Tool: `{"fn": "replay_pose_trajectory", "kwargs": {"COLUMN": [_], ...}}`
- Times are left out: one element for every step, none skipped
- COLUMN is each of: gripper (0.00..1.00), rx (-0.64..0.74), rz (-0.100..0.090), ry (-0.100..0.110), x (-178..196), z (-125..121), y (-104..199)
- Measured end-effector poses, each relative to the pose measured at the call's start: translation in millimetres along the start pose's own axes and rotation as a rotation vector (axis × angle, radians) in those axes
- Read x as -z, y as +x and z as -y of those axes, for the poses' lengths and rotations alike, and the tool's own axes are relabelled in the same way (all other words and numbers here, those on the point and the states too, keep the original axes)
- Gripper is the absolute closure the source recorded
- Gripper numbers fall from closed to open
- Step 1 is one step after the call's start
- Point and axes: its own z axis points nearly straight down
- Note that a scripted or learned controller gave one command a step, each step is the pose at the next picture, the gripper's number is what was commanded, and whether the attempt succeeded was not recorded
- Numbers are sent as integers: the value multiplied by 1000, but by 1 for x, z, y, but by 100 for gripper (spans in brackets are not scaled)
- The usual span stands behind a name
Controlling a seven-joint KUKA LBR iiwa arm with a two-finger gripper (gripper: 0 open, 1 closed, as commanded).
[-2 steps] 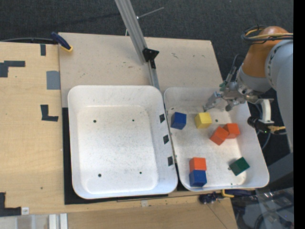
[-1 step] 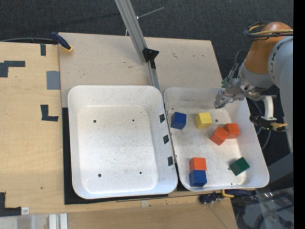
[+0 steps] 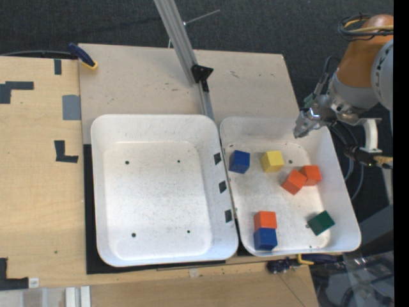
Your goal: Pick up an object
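The right bin [image 3: 339, 171] holds several small blocks. A blue block [image 3: 239, 161] and a yellow block [image 3: 273, 160] lie near its back. Two orange blocks [image 3: 301, 178] touch each other at the right. At the front, an orange block [image 3: 265, 220] sits against a blue block [image 3: 265, 238], and a green block [image 3: 321, 222] lies at the front right. My gripper [image 3: 301, 130] hangs over the bin's back right corner, above and right of the yellow block. I see nothing between its fingers.
The left bin [image 3: 153, 184] stands beside the right one. A slanted metal pole [image 3: 179, 34] with a black clamp [image 3: 202, 73] reaches the bins' back edge. A blue and yellow tool [image 3: 83, 55] lies at the back left.
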Motion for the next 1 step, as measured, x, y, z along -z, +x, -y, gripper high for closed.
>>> {"fn": "replay_pose_trajectory", "kwargs": {"gripper": [100], "rx": [0], "rz": [1], "ry": [-1], "x": [44], "z": [-2], "y": [5]}}
